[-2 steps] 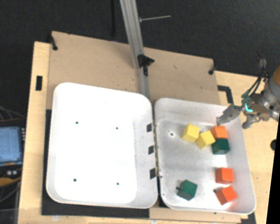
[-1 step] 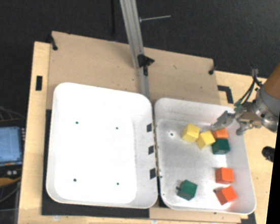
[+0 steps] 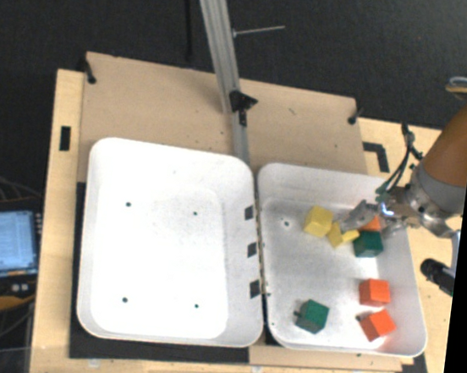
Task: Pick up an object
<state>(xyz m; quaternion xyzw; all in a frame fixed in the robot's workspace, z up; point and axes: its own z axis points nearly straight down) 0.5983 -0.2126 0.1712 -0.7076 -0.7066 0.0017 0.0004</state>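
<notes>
no readable writing anywhere; the screen (image 3: 4,241) at far left is a blur. left bin (image 3: 125,167) has wide open floor, edge to edge. right bin (image 3: 301,190) carries the blocks: a big yellow block (image 3: 318,222) near the middle top, a dark green block (image 3: 313,316) low down, two orange blocks (image 3: 376,291) stacked toward the right wall, another green block (image 3: 368,245) upper right. the gripper (image 3: 364,221) sits low by a small yellow block (image 3: 346,236), touching or just beside it; open or clenched, can't tell.
</notes>
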